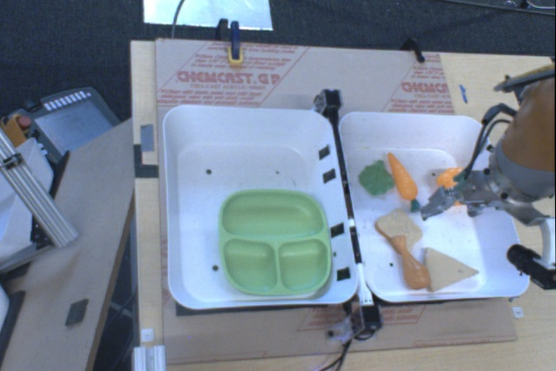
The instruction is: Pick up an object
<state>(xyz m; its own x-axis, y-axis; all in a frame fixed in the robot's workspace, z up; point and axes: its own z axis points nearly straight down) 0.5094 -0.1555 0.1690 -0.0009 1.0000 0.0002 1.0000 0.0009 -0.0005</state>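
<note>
The gripper (432, 202) hangs low over the right bin (417, 130), reaching in from that bin's right side on the grey arm (521, 161). Its dark fingers point toward the bin's middle, but whether they are spread or closed I cannot tell, and nothing can be seen between them.

Taking the gripper as the landmark: the carrot (401, 175) lies just up and to the left of it, slanted, close to the tip but apart from it. Further left of the carrot sits a green broccoli piece (375, 178), touching or nearly touching the carrot's side. Just below and left of the gripper lies a round slice of bread (399, 226), near the tip. From that slice an orange-brown drumstick (411, 263) runs down and away from the gripper. Beside the drumstick, below the gripper and well apart from it, rests a pale triangular wedge (450, 269). A small orange thing (447, 178) shows just above the gripper, partly hidden behind the arm; what it is I cannot tell.

Well to the left of the gripper, across the divider, the left bin (252, 130) holds a green sectioned tray (275, 241). Both bins stand on the counter (287, 69).
</note>
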